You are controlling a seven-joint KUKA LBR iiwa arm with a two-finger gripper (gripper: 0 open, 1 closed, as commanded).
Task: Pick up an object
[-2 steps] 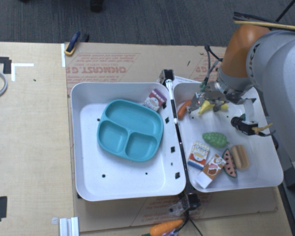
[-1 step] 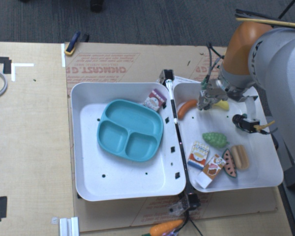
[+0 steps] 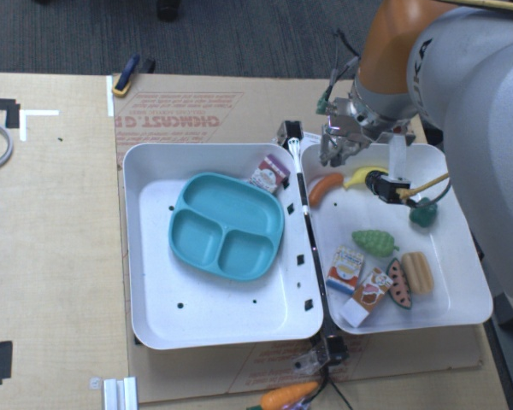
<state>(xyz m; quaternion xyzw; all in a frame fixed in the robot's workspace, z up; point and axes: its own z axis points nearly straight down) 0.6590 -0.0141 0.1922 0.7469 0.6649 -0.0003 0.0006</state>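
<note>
Claw (image 3: 335,150) over right bin (image 3: 462,254) near sausage (image 3: 325,186), can't tell its state; cardboard (image 3: 175,114) print mirrored, unreadable; carton (image 3: 346,267) labels too small.

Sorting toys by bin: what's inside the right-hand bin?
The right bin holds a carrot, banana, two cartons, watermelon slice. The arm covers its far corner.

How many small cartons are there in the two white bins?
3. One small carton lies in the left bin, beside the blue tray. Two cartons lie side by side in the right bin. The arm may hide others.
</note>
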